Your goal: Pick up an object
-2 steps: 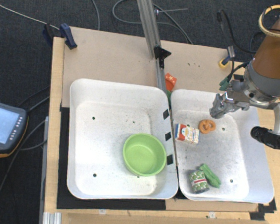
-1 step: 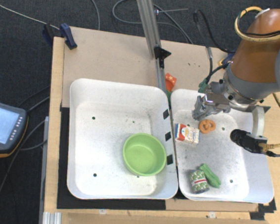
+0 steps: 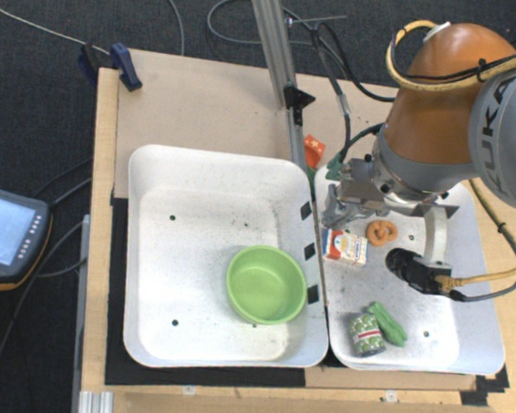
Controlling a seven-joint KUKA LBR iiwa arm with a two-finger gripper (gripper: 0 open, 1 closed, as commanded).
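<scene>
Your big grey arm with its orange band point(image 3: 453, 93) comes in from the right and hangs over the upper part of the right-hand shallow white bin point(image 3: 478, 339), hiding most of that bin's back half. Next to it, touching along the middle divide, you have the left-hand shallow white bin point(image 3: 151, 176); its floor is mostly bare, so that is where your open room lies, with only a round lime-green plastic bowl point(image 3: 266, 284) sitting upright near its front right corner, close to the shared edge.

Now the gripper point(image 3: 344, 215): you see it low under the wrist, right by the divide between the bins. How its jaws stand you cannot tell from here, since the wrist body covers them.

Just below and beside it lies a small white carton with red print point(image 3: 346, 247), flat on the right bin's floor, near the left wall. Whether anything touches it is unclear. To its right you have a small orange ring-shaped piece point(image 3: 382, 231), close to the carton. Towards the front rim sit a small green-and-white patterned can point(image 3: 365, 334) and a green leafy toy point(image 3: 388, 325), touching one another, well apart from the gripper. A black cable fitting point(image 3: 416, 270) hangs between them and the wrist.
</scene>
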